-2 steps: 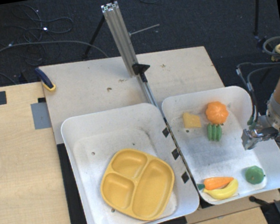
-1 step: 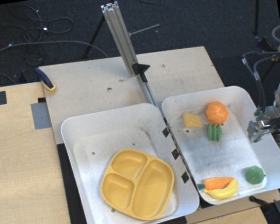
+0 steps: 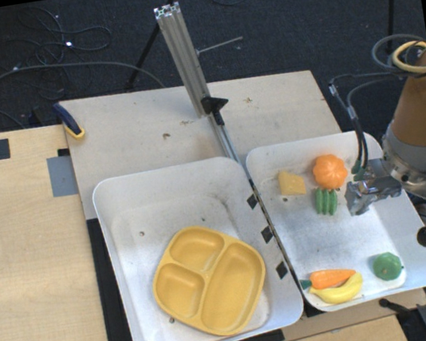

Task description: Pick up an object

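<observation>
Claw low in right bin, beside orange and green vegetable, probably placed for grasp; whether fingers apart or together, cannot tell; nothing seen between them; yellow plate in left bin

We see two bins side by side: the left bin holds a divided plate toward its near side. In the right bin, a wedge, a round fruit and a pod-like piece sit near the far edge, with the gripper just right of them. At the near edge, a carrot lies on a banana, with a small round item to their right.
</observation>
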`<state>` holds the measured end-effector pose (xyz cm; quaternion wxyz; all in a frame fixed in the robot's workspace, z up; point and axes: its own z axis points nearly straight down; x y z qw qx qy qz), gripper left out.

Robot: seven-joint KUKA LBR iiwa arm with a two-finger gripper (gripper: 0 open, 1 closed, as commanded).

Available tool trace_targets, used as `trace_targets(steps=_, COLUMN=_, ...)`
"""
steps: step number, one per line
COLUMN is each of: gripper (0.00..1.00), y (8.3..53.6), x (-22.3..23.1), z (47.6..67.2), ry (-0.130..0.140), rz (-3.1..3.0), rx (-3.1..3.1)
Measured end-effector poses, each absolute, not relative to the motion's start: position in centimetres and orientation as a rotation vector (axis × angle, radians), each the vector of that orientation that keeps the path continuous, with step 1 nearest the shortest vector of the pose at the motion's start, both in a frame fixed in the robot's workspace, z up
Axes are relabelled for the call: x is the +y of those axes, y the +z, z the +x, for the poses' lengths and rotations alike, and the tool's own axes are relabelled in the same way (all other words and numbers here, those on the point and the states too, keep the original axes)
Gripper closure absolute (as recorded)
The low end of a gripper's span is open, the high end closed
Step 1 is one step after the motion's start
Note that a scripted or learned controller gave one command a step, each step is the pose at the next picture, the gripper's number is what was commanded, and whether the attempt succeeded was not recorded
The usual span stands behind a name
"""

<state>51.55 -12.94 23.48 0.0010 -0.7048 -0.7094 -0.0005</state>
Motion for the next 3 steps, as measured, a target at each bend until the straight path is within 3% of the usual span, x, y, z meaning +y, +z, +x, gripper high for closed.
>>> trace_targets(steps=3, gripper=1.0, y=21.4, x=2.7, z=52.0, ry=0.005, rz=-2.213, rx=-2.222)
